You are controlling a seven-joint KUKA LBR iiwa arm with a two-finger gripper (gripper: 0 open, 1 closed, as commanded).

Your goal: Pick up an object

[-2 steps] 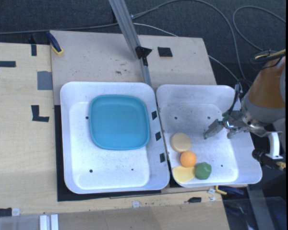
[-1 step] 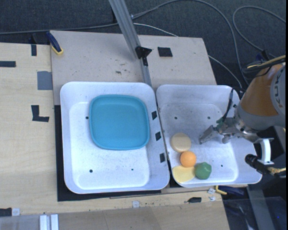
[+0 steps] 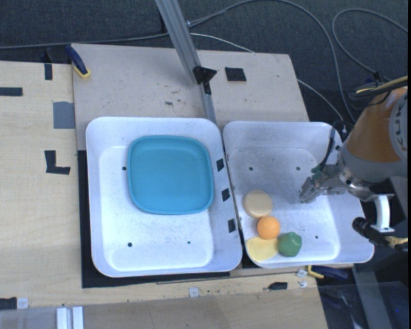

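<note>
In the right bin [image 3: 322,139], toward its right side, the gripper [image 3: 314,188] hangs low over bare floor. Fingers: too small and dark against the wrist to tell whether apart or together; nothing visible between them.

Outward from there:
- Beige disc [image 3: 258,203], nearest candidate, to the gripper's left, apart from it.
- Orange ball [image 3: 268,227] just below the disc, touching or nearly so.
- Green ball [image 3: 289,243] beside the orange one, near the bin's front wall.
- Yellow piece [image 3: 260,249] in the front-left corner, partly under the orange ball.
- Left bin [image 3: 109,252] holds a blue plate [image 3: 170,174], flat, centred toward the back.
- Arm [image 3: 377,139] enters from the right, orange band over the bin's right rim.
- Both bins sit on the surface [image 3: 27,184].

Judgement: no object picked yet; gripper is offset from all four.

Risks:
- Closing here would likely grasp nothing, as the spot below looks bare.
- The four items are clustered; coming down on one may knock its neighbours. The balls would roll.
- The disc is low and flat; fingers may slide over it.
- The yellow piece is tight in the corner; fingers could strike the bin wall.
</note>
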